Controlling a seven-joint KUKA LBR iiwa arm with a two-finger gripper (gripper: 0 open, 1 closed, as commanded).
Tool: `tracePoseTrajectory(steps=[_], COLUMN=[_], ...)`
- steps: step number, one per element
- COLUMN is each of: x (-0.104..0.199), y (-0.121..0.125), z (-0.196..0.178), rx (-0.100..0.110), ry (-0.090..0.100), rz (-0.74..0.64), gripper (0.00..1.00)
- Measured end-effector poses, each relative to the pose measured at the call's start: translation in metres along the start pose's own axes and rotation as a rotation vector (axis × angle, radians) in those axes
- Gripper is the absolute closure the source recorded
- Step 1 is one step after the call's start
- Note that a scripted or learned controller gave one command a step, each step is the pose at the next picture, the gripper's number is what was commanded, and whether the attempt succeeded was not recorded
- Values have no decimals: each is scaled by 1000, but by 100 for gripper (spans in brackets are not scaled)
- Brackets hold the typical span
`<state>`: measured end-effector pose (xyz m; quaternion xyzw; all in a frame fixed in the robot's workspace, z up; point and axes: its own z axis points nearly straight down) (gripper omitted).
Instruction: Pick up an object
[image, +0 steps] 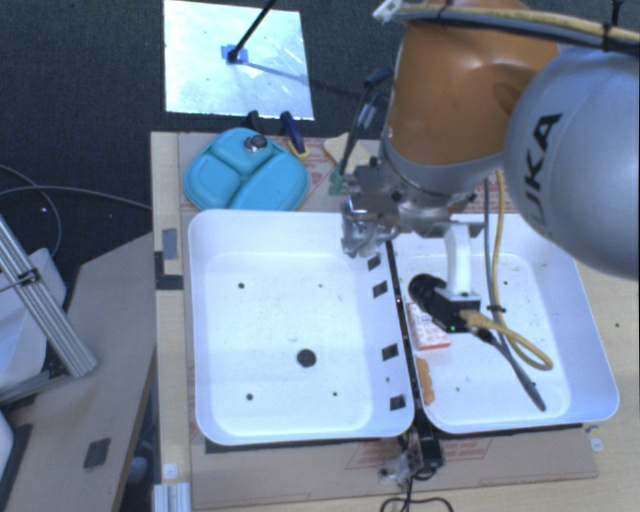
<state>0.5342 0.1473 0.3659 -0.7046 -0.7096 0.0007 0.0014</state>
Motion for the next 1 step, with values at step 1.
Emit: tracePoseTrajectory(steps=[1], x=[-24], y=[-17], z=[-20], rx=[-6], ry=[0], rz=[8], gripper=[100])
